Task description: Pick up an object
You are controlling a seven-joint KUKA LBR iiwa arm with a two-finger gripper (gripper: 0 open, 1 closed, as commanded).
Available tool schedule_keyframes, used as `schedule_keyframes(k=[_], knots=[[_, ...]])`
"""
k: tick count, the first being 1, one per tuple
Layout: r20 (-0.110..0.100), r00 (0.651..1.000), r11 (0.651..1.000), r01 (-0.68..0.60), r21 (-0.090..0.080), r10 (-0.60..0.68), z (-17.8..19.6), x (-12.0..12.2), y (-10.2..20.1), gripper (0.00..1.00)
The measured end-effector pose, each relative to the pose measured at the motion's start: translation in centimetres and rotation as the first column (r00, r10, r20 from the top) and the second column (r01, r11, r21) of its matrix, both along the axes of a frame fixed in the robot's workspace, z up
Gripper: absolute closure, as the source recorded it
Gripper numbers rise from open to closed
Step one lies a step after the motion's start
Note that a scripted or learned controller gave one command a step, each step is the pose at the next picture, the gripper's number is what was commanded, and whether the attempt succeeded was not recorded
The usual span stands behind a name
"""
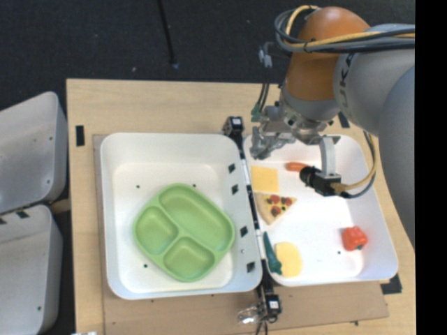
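My gripper (pixel 264 147) hangs over the far left corner of the right bin (pixel 374 222), just above the yellow cheese slice (pixel 265 179). Nothing shows between its fingers. Below the cheese lies a pizza slice (pixel 275 206). A small orange carrot (pixel 296 166) lies to the right of the gripper. A red pepper-like piece (pixel 354 238) sits near the bin's right side. At the near left corner rests a pale yellow piece (pixel 288 258) with a green bit (pixel 272 259) beside it.
The left bin (pixel 112 187) holds a green divided plate (pixel 184 231). A ridge with black clips (pixel 247 201) separates the two bins. The arm's grey body and orange band (pixel 321 47) loom over the right bin's far side, with cables hanging near the carrot.
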State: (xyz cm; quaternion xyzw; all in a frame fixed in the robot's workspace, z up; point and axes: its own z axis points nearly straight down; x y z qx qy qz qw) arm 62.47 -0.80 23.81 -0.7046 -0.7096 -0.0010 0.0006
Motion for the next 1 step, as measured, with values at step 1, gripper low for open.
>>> schedule_keyframes(k=[1], knots=[[-0.001,1.0,1.0,-0.001,0.0,0.001,1.04,-1.71,5.63,1.0]])
